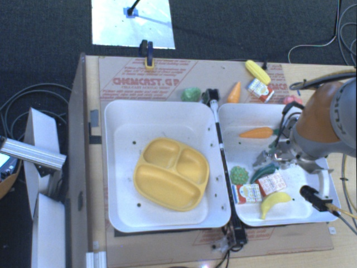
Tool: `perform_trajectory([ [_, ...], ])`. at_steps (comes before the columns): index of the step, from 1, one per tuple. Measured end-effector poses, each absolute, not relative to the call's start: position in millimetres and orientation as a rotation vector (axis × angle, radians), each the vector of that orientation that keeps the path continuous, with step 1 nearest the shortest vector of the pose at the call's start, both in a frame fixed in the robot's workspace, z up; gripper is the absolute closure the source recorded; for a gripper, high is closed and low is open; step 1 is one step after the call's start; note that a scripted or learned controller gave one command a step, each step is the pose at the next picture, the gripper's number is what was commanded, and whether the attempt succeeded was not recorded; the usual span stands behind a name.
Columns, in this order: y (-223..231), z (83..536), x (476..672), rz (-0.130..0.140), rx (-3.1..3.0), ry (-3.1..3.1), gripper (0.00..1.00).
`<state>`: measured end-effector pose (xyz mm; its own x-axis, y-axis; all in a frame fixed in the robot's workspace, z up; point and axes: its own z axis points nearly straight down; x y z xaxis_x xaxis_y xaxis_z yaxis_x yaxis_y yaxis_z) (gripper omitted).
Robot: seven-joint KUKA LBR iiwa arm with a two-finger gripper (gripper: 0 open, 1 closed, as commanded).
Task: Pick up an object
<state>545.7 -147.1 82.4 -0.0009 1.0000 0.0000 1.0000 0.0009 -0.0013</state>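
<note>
Fingers: mine, on gripper (pixel 266 162), low in right bin (pixel 319 216); spread or pinched, I cannot tell. Beside them: teal object (pixel 261 173), carton (pixel 273 183), broccoli (pixel 239 175), banana (pixel 273 203), carrot (pixel 255 133). Left bin (pixel 120 121): yellow tray (pixel 170 173).

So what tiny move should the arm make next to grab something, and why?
Probably a short drop straight down. The gripper hangs low in the right bin, just above the teal toy and red-and-white carton, with the broccoli and banana close by. Nothing visibly sits between its fingers yet.
</note>
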Motion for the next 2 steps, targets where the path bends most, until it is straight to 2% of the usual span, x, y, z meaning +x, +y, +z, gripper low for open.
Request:
perform_trajectory([
  [1, -147.0, 95.1, 546.8, -0.004, -2.221, -2.225, 1.00],
  [2, -210.8, 161.4, 522.3, -0.002, -2.231, -2.222, 1.00],
])
